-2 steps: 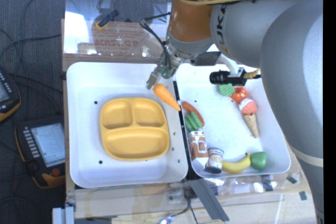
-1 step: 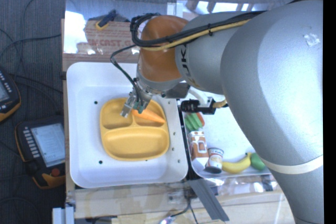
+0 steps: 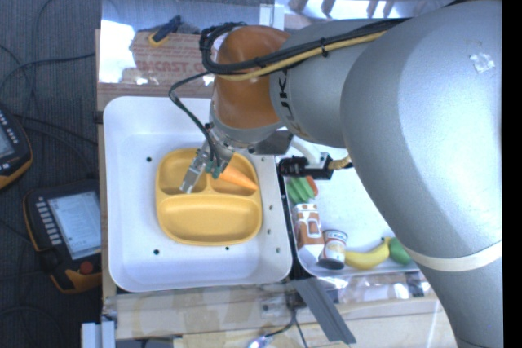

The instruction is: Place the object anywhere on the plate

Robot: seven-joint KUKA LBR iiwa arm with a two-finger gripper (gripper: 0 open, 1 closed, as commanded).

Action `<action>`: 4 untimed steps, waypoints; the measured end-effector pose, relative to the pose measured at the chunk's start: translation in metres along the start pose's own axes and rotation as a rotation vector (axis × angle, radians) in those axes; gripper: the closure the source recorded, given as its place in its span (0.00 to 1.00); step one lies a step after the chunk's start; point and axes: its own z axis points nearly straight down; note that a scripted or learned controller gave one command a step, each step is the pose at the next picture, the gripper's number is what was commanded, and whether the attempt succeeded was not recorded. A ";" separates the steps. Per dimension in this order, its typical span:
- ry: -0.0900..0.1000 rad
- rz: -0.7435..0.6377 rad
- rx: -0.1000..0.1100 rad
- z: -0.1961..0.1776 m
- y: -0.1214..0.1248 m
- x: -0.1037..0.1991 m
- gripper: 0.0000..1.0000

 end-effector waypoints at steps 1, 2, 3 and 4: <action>0.008 0.083 0.022 -0.130 0.055 0.005 0.00; 0.005 0.082 0.024 -0.139 0.055 0.004 1.00; 0.011 -0.143 0.021 -0.178 0.028 0.070 1.00; 0.011 -0.142 0.021 -0.177 0.028 0.070 0.00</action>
